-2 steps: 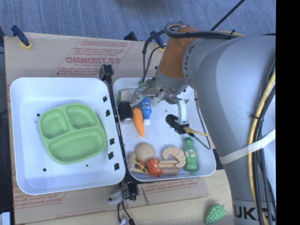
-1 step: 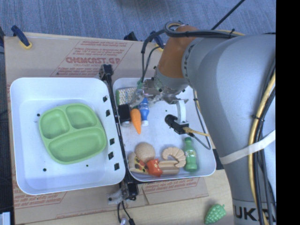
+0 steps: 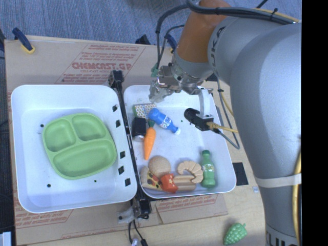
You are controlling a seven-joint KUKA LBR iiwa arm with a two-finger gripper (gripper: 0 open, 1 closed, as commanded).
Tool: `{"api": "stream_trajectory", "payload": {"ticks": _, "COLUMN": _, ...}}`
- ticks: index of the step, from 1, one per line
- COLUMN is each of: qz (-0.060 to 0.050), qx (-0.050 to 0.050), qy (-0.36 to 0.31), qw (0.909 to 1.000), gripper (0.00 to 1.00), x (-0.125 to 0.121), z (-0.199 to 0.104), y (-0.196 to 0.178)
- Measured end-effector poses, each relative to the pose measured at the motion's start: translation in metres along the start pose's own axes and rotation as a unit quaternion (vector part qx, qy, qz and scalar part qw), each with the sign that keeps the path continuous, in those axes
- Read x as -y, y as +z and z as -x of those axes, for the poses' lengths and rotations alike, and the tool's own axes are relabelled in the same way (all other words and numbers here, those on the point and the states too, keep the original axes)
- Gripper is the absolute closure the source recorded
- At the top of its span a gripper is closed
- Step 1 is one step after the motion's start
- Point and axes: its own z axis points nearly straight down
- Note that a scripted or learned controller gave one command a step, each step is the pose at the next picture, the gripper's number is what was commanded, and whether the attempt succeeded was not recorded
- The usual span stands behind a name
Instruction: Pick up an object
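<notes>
i hung over the right bin's [image 3: 221, 152] far end, my gripper [image 3: 163, 88] too hidden to judge its state, the blue bottle [image 3: 163, 120] just below me beside the carrot [image 3: 148, 142]: light, hard, slippery, best pinched across its middle.

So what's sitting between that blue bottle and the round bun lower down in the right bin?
In the camera view, an orange carrot lies between the blue bottle and the bun, its tip pointing down toward the bun.

bench [image 3: 46, 50] bears two white bins [image 3: 25, 137] and green grapes [image 3: 234, 233].
</notes>
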Motion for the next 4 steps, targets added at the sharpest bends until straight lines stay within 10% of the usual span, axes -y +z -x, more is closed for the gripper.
{"api": "stream_trajectory", "payload": {"ticks": 1, "qz": -0.001, "qx": 0.0, "qy": 0.0, "qw": 1.0, "gripper": 0.0, "x": 0.001, "z": 0.0, "y": 0.001}}
{"api": "stream_trajectory", "payload": {"ticks": 2, "qz": -0.003, "qx": 0.0, "qy": 0.0, "qw": 1.0, "gripper": 0.0, "x": 0.033, "z": 0.062, "y": 0.114}}
{"api": "stream_trajectory", "payload": {"ticks": 3, "qz": -0.003, "qx": 0.001, "qy": -0.002, "qw": 1.0, "gripper": 1.0, "x": 0.032, "z": 0.062, "y": 0.103}}
{"api": "stream_trajectory", "payload": {"ticks": 4, "qz": 0.0, "qx": 0.0, "qy": 0.0, "qw": 1.0, "gripper": 1.0, "x": 0.036, "z": 0.022, "y": -0.016}}
